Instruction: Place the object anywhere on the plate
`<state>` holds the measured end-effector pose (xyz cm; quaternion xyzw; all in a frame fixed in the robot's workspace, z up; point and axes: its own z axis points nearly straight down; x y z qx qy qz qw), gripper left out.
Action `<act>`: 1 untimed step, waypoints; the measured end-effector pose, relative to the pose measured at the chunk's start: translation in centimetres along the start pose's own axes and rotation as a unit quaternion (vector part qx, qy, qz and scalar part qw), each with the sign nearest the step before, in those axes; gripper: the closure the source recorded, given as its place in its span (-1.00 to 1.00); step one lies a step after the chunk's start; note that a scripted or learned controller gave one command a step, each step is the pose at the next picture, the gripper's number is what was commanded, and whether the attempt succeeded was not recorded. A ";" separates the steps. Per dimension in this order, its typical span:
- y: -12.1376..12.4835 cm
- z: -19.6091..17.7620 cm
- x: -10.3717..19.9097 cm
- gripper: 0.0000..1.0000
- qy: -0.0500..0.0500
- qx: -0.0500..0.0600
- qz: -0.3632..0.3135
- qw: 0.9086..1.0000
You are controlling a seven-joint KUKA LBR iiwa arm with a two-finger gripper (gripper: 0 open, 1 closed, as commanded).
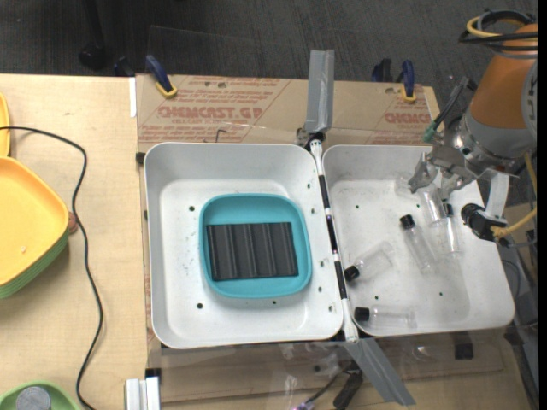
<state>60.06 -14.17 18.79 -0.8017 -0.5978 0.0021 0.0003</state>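
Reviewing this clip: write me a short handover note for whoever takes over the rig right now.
Hand: over the back of the right white bin; grip state unclear.
Objects: several clear plastic vials with black caps lie scattered in the right bin.
Plate: the teal rectangular plate with a dark ribbed centre sits in the left white bin, nothing on it.
Done: no placement yet.
Left: grasp a vial and set it on the plate.

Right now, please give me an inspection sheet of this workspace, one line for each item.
Surface: wooden bench bearing two white bins, left bin and right bin.
Job's things: teal plate with dark ribbed centre in left bin; clear vials with black caps scattered in right bin.
Clutter: yellow dishes at left edge.
End effector: above right bin's back, by the vials; hold unclear.
Cables: black cable across bench.
Surroundings: cardboard, clamps behind bins.
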 end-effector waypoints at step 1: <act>0.0 0.0 0.0 -1.00 0.000 0.000 0.000 1.000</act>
